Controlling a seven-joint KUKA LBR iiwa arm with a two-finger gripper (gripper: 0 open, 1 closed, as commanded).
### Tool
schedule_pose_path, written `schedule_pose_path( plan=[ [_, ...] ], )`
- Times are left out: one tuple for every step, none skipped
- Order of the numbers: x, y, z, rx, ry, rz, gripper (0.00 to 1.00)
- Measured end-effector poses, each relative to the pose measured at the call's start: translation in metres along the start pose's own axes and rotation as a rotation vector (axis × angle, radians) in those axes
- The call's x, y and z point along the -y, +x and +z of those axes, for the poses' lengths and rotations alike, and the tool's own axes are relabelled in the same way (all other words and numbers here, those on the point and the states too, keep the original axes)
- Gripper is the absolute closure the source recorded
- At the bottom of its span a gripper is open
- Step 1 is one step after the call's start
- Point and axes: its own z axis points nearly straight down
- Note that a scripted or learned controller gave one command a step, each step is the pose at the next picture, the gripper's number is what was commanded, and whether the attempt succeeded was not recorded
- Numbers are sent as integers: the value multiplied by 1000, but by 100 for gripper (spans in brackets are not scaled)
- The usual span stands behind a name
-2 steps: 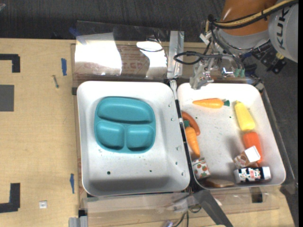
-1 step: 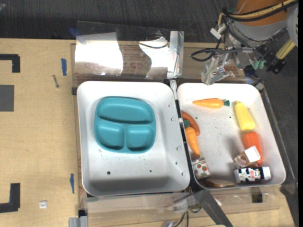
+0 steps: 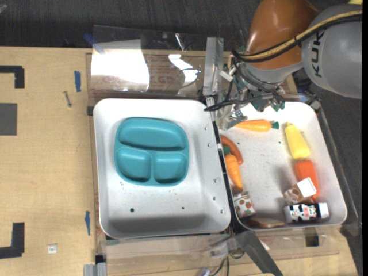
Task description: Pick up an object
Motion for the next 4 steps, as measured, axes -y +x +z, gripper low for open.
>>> schedule_pose_path(
  plan=[
    [8, 1, -63, 14, 7, 137, 100],
    [40, 20, -131, 14, 10, 106, 100],
    [-27, -13, -21, -1, -2, -30, 100],
    [-7, -6, -97, 14, 9, -159, 100]
  ],
)
